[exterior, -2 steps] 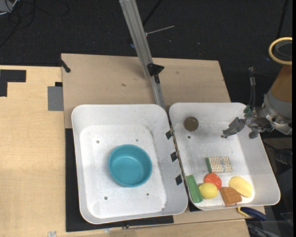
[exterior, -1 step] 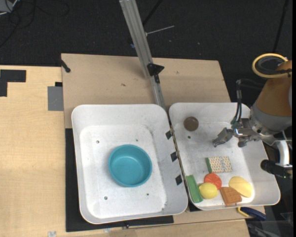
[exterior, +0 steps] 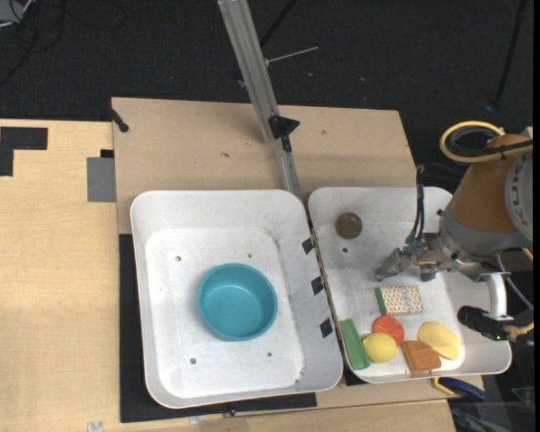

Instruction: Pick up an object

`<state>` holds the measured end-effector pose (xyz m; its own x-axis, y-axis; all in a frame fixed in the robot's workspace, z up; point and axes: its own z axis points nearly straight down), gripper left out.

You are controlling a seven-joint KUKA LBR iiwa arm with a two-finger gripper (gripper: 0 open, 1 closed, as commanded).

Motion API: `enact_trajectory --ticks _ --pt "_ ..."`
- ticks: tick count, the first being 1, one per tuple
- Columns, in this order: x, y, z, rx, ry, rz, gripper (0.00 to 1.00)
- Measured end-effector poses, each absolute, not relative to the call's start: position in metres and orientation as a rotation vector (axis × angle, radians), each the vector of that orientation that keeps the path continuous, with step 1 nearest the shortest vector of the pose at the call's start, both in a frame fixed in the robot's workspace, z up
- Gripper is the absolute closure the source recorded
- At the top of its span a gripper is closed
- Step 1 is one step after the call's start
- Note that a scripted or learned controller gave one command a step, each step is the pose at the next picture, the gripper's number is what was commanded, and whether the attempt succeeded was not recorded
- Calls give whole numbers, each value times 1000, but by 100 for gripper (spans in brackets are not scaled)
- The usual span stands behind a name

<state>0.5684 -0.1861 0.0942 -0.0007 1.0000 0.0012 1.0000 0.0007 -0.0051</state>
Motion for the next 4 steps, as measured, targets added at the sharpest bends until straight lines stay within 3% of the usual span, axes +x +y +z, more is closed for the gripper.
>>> enact_trajectory --ticks 1,4 --pt "570 -187 107 -2222 -2221 0 100" --pt "559 -196 237 -2224 -2223 -2 100"
